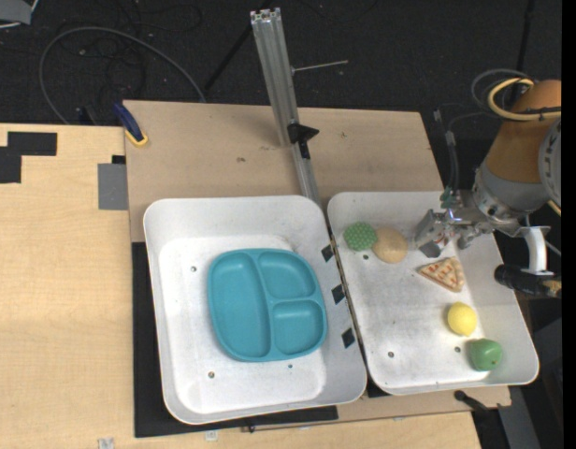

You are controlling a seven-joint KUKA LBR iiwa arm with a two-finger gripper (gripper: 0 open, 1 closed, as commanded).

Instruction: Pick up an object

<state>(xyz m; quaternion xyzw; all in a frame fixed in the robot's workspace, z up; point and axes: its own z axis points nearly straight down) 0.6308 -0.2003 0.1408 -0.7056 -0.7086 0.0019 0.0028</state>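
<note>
In the right bin (400, 344) lie a green round object (360, 237), a tan bun-like object (390, 247), a pizza slice (443, 274), a yellow lemon (462, 320) and a green apple (484, 353). My gripper (444, 233) hangs over the bin's far right part, just above and beyond the pizza slice and to the right of the tan object. Its fingers (430, 241) point down and stand apart, and nothing is between them.
The left bin (176, 344) holds a teal divided tray (266, 302). A metal post (280, 92) rises behind the bins. Black clips (337, 293) sit along the seam between the bins. The arm's grey wrist and orange band (526, 148) fill the right edge.
</note>
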